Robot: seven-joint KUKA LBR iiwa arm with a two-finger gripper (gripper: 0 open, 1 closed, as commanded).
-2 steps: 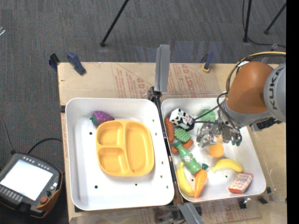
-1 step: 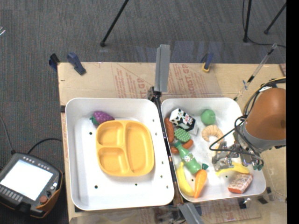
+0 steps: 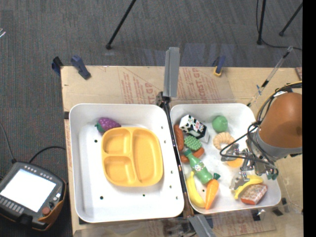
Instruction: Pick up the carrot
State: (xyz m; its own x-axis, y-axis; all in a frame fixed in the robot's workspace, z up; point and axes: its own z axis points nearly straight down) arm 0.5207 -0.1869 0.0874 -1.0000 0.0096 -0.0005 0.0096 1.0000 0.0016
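Gripper (image 3: 245, 176) low in right bin (image 3: 245, 111), jaw state not discernible, nothing seen held; carrot (image 3: 211, 192) at nine o'clock of it, beside banana (image 3: 194, 191); approach step, next needing leftward travel, then descent.

A cardboard-topped bench (image 3: 128, 80) carries two white bins (image 3: 84, 132) side by side.

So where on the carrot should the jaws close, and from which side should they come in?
Probably on the thick orange middle of the carrot, coming straight down from above. It lies flat near the front wall of the right bin, green top up-screen, tip toward that wall. The banana hugs its left side, so closing across the width there looks tight; the right side looks freer. The gripper sits further right.
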